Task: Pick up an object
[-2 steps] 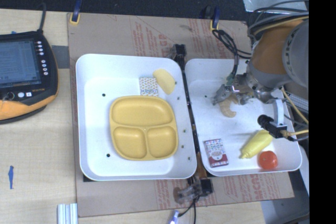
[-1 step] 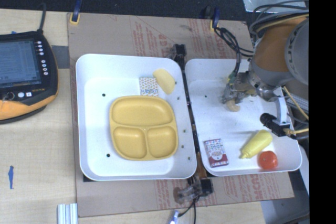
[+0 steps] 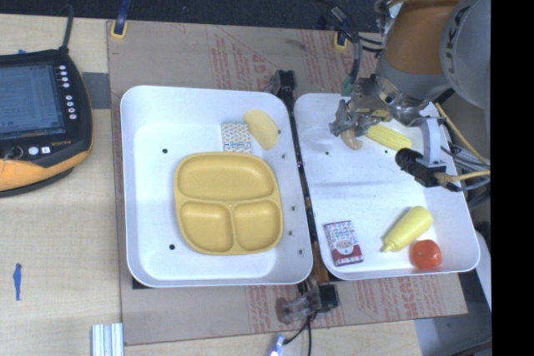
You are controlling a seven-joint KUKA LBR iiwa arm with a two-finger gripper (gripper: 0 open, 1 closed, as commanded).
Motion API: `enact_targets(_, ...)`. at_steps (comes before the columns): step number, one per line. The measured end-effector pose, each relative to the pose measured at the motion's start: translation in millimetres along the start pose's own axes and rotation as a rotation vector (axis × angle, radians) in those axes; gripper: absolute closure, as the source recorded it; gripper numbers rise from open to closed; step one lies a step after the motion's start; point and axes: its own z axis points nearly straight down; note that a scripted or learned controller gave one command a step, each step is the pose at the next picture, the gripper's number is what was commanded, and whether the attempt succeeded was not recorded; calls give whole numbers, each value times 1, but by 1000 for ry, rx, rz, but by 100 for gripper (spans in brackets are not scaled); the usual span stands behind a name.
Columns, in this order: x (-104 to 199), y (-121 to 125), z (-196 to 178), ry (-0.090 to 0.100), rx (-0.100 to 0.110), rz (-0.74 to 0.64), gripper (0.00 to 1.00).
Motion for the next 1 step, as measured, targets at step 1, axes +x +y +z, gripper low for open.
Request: enact_targets(1, 64, -60, -24, -2, 4, -3, 100)
